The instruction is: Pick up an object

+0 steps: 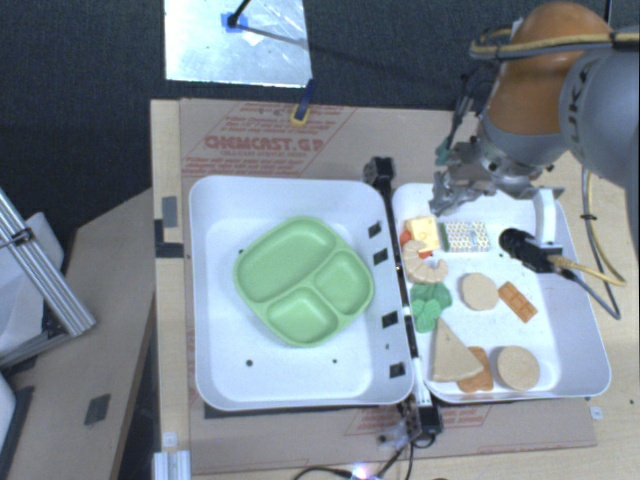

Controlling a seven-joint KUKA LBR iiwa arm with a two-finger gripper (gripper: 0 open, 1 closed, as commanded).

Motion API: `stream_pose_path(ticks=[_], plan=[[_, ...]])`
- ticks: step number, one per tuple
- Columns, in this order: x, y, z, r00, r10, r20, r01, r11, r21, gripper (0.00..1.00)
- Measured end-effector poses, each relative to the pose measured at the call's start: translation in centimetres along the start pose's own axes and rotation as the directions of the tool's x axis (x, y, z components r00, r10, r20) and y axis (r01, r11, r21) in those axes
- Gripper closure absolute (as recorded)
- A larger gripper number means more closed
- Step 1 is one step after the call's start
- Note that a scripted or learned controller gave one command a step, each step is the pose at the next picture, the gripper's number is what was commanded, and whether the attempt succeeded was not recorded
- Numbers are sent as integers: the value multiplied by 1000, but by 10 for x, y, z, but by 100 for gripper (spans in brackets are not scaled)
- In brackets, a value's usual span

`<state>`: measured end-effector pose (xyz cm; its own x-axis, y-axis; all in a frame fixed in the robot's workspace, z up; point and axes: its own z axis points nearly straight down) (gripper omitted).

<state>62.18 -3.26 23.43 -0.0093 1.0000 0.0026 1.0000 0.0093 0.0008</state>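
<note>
A: How many bins are there, and plates?
B: Two white bins (215, 268), and one green divided plate (303, 280) with three compartments.
A: And round tan discs?
B: Two round tan discs (479, 291).

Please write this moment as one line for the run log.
arm: over right bin back edge | gripper: above yellow block, nothing seen held | left bin: green tray | pick: not yet done
</note>
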Motion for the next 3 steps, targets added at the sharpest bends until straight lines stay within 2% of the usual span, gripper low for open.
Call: stream_pose_path(ticks=[3], plan=[[128, -38, 3, 1000, 1, 1, -1, 1000, 2, 100]])
